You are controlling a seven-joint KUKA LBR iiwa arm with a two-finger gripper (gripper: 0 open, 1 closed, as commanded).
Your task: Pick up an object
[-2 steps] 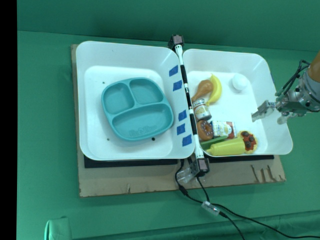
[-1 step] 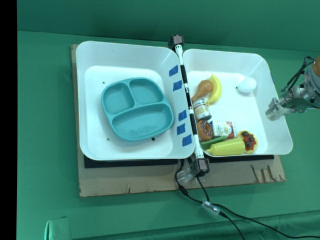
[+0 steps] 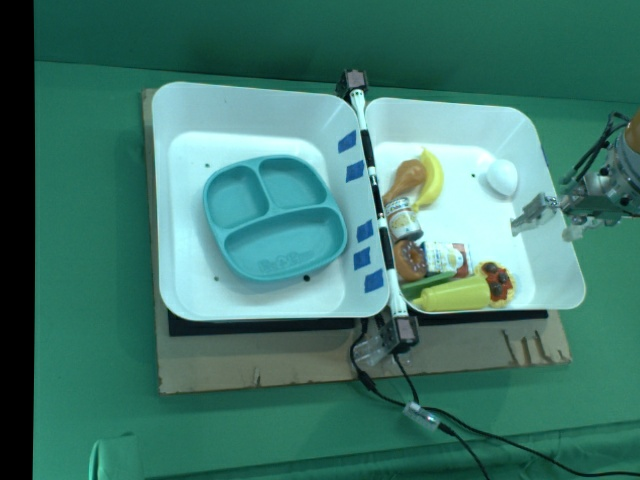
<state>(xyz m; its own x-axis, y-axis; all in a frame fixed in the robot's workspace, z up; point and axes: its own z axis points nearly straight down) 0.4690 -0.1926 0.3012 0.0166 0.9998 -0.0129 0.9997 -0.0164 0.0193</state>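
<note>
While the tool point(image 3: 548, 214) hangs at the right bin's point(image 3: 560, 268) rim, finger state indeterminable, the egg point(image 3: 501, 176) lies just left; pizza slice point(image 3: 497, 282) below-left.

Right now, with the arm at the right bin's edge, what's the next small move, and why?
Probably ease the gripper leftward, further into the right bin, toward the white egg. The gripper sits at the bin's right rim with nothing seen in it, and the egg is the nearest item, lying apart from the pile of toy food against the divider.
</note>
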